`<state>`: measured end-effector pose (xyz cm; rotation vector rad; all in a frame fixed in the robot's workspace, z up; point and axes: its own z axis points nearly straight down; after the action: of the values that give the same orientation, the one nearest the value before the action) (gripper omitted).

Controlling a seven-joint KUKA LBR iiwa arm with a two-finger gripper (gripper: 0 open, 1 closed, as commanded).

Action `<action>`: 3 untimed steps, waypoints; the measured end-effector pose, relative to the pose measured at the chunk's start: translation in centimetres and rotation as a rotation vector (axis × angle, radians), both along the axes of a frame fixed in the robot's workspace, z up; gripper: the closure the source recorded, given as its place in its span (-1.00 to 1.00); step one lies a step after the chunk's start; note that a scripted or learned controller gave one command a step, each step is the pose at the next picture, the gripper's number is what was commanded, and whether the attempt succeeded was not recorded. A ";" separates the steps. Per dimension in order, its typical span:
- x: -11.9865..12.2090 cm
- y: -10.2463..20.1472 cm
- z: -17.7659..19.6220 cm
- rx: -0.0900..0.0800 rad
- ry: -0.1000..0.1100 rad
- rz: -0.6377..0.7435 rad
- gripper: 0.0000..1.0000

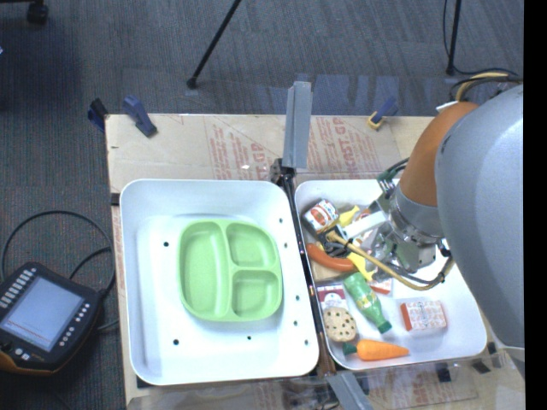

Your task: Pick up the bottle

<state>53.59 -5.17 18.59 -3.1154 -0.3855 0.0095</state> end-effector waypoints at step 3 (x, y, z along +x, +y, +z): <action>3.9 -15.6 24.9 0.000 -0.001 0.050 1.00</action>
<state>57.45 -20.80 43.52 -3.1047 -0.4626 0.0085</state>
